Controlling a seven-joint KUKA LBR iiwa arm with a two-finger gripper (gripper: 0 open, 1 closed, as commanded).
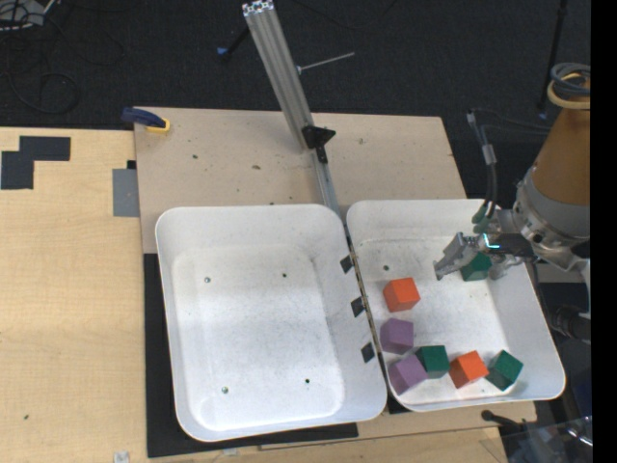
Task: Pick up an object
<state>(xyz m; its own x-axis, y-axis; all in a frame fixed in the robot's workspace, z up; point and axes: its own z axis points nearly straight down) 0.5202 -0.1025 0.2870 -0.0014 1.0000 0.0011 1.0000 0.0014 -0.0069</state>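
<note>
Gripper (pixel 472 261) closed on a green cube (pixel 476 269), up over the right bin (pixel 540 326)
Grip looks shallow imo, cube near the tips, so any wobble & it could drop back w/ the other cubes.

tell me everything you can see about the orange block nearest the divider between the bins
The orange block is a small cube with flat faces and a matte, evenly coloured surface. It sits on the floor of the right bin, in its left half near the wall shared with the other bin, turned slightly off square to the bin's edges. Nothing touches it: the purple block lies just below it with a gap, and the hand is off to its right.
</note>
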